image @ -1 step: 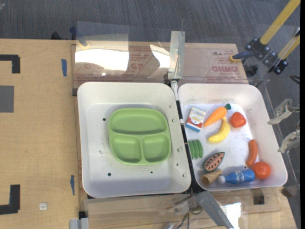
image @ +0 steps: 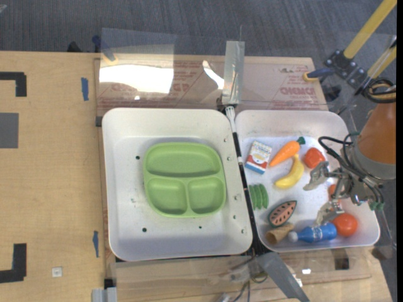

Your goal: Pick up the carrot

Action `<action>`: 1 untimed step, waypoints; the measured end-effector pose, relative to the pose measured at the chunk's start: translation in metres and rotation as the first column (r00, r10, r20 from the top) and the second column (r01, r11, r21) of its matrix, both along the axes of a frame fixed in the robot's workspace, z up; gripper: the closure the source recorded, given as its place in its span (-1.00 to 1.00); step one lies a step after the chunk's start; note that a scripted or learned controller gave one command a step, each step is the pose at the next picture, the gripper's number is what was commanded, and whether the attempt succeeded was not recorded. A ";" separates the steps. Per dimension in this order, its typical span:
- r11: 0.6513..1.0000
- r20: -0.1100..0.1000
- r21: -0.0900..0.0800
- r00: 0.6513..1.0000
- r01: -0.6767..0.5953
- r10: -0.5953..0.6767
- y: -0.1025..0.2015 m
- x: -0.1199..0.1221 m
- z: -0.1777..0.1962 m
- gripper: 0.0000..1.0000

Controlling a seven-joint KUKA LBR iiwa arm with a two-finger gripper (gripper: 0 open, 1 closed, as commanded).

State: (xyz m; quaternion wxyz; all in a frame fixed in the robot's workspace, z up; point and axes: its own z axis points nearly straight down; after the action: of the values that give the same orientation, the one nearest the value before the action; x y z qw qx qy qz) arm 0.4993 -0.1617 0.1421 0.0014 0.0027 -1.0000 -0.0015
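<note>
Two shallow white bins sit side by side on the tabletop (image: 50,168). The left bin (image: 119,187) holds a green divided plate (image: 185,178) with three compartments, lying flat near its middle. The right bin (image: 277,121) holds a scatter of toy food.

The carrot (image: 286,151) lies in the upper middle of the right bin, tilted, its green top pointing up and to the right. Just below it, touching or nearly so, is a yellow banana (image: 291,173). To the carrot's left is a small white carton (image: 259,156) with red and blue print. To the right of the carrot is an orange-red piece (image: 313,158). Lower down lie a green pea pod (image: 259,195), a brown oval item (image: 283,212), an ice cream cone (image: 279,234), a blue bottle (image: 317,234) on its side and a red tomato (image: 345,224).

The arm reaches in from the right, its orange band (image: 381,137) above the bin's right edge. The gripper (image: 327,194) hangs over the right part of the bin with its fingers spread wide and nothing between them; one finger (image: 317,175) is near the orange-red piece, the other (image: 327,212) just above the blue bottle. The gripper is apart from the carrot, to its lower right
</note>
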 end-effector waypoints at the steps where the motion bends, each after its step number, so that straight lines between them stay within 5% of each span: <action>1: 1.000 0.008 -0.004 1.000 -0.025 0.025 0.030 0.037 -0.032 -1.00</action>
State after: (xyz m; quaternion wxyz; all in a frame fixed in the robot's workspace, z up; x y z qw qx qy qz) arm 0.5359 -0.1314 0.1097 -0.0025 0.0155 -0.9999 0.0005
